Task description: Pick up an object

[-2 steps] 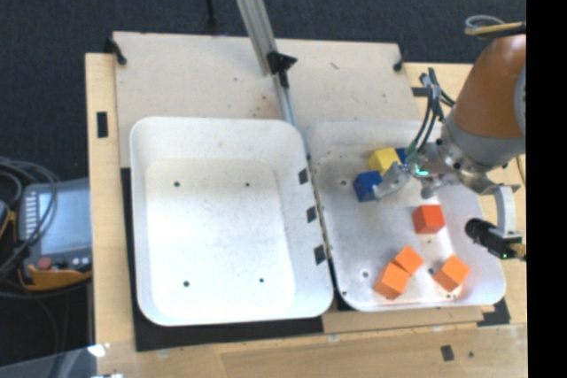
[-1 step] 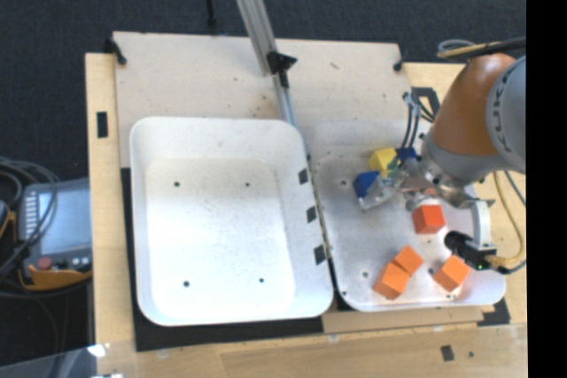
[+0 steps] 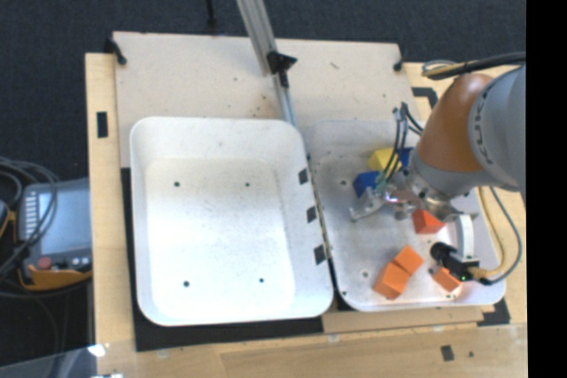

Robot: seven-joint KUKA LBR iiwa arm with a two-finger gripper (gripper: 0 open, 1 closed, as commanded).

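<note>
Arm's fingers (image 3: 376, 206), state unclear, hover mid right bin (image 3: 347, 281) beside blue block (image 3: 365, 184).

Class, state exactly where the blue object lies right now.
The blue object lies in the right-hand bin, upper middle, just below the yellow object and left of the gripper.

Orange block (image 3: 398, 271), blue piece (image 3: 365, 184), yellow one (image 3: 383, 158), possibly more, in right bin (image 3: 341, 150).
</note>
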